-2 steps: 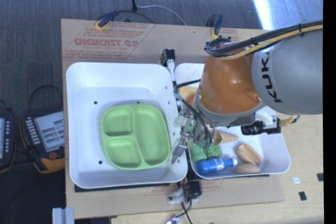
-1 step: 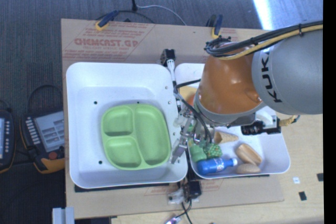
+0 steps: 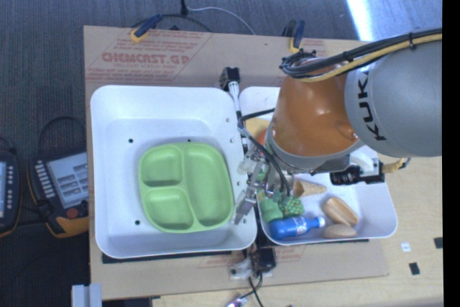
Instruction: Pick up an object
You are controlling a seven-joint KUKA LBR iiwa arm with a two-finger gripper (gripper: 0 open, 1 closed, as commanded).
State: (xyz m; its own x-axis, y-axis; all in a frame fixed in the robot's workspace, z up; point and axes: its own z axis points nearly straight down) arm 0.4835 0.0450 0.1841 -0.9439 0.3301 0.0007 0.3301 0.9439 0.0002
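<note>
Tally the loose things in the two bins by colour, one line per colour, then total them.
Green: 2, divided plate, bumpy green item
Blue: 1, bottle
Tan or brown: 3, cone-shaped piece, two bread-like pieces
Total: 6 visible; the arm may hide more.

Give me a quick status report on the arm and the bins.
Gripper low over the right bin's left edge, nothing seen between its fingers. Blue bottle, green item just below it. Green divided plate in the left bin, apart.

A robotics lab: KUKA arm, bench, teach pendant.
</note>
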